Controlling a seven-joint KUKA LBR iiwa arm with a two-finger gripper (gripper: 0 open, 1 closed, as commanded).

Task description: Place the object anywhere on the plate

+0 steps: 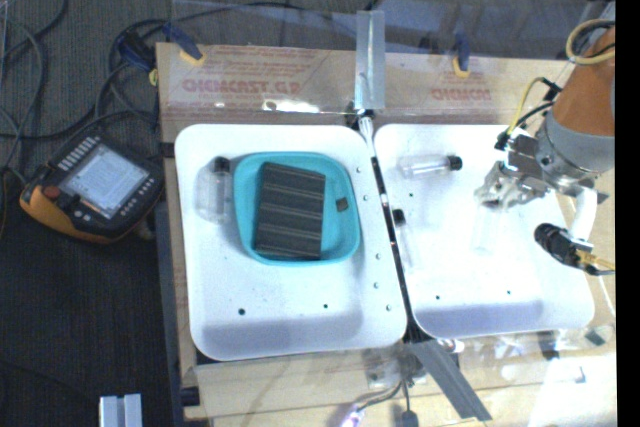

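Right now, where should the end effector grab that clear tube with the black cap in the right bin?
Grip the clear tube around its transparent middle, coming straight down. It lies flat, nearly across the right bin, cap pointing right, so the fingers should straddle its narrow width.

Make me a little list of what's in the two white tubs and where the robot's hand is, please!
left bin: teal plate with a dark ribbed block on it; clear bottle beside the plate
right bin: clear tube with black cap, lying flat
gripper: over the right bin, apart from the tube
on plate: the block
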